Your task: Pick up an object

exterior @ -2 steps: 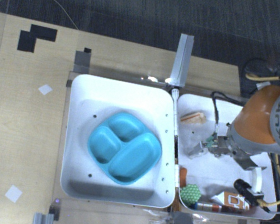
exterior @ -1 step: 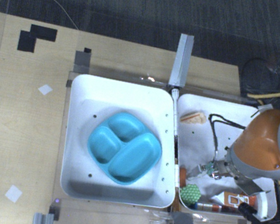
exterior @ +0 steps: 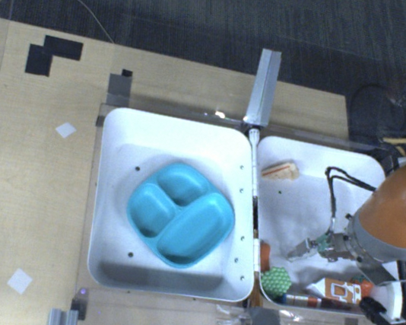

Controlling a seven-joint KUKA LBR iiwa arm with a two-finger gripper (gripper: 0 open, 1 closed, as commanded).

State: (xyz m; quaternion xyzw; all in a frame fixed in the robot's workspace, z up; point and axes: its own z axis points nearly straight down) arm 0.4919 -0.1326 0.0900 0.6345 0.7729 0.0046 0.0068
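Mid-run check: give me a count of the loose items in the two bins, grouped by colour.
Blue: 1, the divided blue plate in the left bin.
Tan: 1, the small tan piece in the right bin.
Green: 1, the green ball.
Orange and white: 1, the orange-and-white bottle.
Red: 1, a small red thing, kind unclear.
Total: 5

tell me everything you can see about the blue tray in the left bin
The blue tray is a glossy, plastic-looking dish with rounded corners and three compartments: two smaller ones toward the upper left and a larger one at the lower right, split by raised ridges. It lies flat, turned at an angle, near the middle of the left bin, resting on the bin's white floor. Nothing lies in it.
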